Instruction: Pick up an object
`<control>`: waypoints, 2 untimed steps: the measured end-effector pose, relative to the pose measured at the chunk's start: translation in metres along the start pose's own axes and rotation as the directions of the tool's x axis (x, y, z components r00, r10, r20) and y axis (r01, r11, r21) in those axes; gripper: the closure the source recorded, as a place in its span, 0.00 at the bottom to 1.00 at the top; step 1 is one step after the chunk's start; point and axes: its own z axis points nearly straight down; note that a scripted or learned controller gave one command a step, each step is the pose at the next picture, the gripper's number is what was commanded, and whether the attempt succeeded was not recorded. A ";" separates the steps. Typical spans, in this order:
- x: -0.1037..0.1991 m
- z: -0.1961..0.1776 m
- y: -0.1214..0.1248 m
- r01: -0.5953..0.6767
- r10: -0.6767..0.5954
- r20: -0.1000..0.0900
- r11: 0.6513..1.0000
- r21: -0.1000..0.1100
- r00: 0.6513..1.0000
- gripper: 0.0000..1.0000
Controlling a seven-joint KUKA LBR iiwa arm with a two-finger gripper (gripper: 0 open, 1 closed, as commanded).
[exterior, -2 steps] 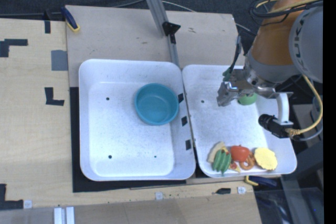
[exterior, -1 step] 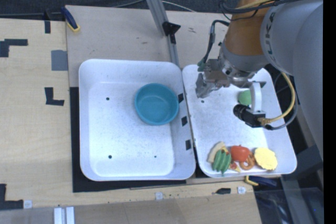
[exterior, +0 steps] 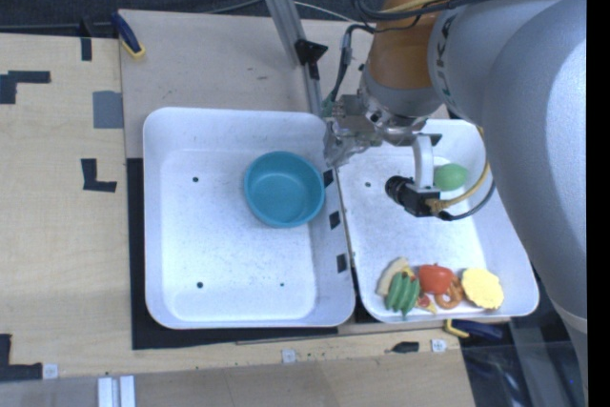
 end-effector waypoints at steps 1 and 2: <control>0.040 -0.006 0.018 -0.001 0.001 0.000 1.000 -0.002 1.000 1.00; 0.038 -0.006 0.018 -0.003 0.003 0.001 1.000 -0.001 1.000 0.00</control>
